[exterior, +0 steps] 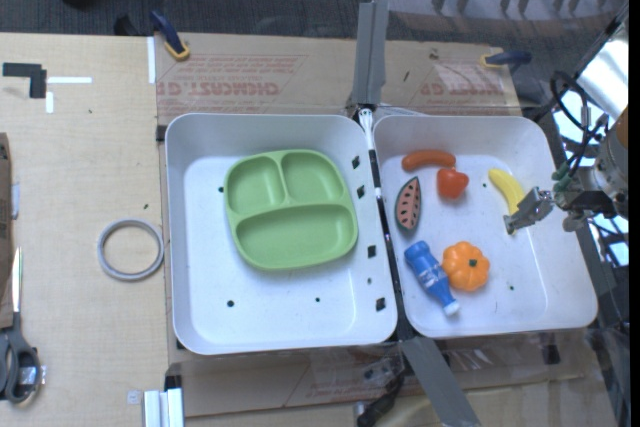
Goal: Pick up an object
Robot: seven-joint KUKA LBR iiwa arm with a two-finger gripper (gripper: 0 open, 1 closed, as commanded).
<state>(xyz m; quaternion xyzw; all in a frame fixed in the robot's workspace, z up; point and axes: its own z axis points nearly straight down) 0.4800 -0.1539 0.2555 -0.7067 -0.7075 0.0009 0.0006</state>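
The right bin (560, 315) holds several toy items: an orange-red sausage (428, 159), a red pepper (452, 183), a yellow banana (506, 189), a watermelon slice (408, 204), a blue bottle (431, 277) and an orange pumpkin (466, 266). My gripper (527, 212) reaches in from the right, over the bin's right side. It sits just right of and slightly below the banana, tip pointing left. Nothing shows in its grasp.
The left bin (190, 235) carries a green divided plate (291, 209). On the bench to the left lie a tape ring (130, 248) and scissors (18, 360). A metal divider (368, 55) rises between the bins at the back. Cables (580, 115) hang at the right.
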